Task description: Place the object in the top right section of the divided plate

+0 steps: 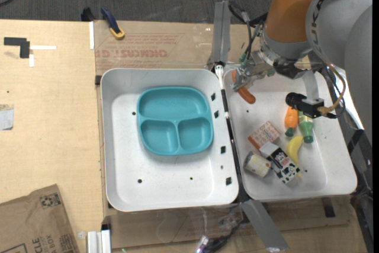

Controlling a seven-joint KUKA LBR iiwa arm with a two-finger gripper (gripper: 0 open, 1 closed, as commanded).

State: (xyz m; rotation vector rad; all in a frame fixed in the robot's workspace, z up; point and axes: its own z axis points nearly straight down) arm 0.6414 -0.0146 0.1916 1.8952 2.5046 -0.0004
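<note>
A teal divided plate (140, 121) lies in the left white bin (118, 186), with one wide section at the far side and two smaller ones at the near side; all its sections are bare. My gripper (244, 76) hangs over the far left corner of the right bin (337, 181), just right of the wall between the bins. A small orange-red stick-shaped object (246, 95) lies tilted directly beneath the gripper. Whether it is held or just resting on the bin floor is unclear.
The right bin also holds an orange carrot-like piece (290, 118), a green piece (306, 127), a yellow piece (294, 149), a pink-and-white packet (263, 134), a pale cylinder (257, 165) and a black-and-white box (284, 165). The arm's cables loop over that bin's far right.
</note>
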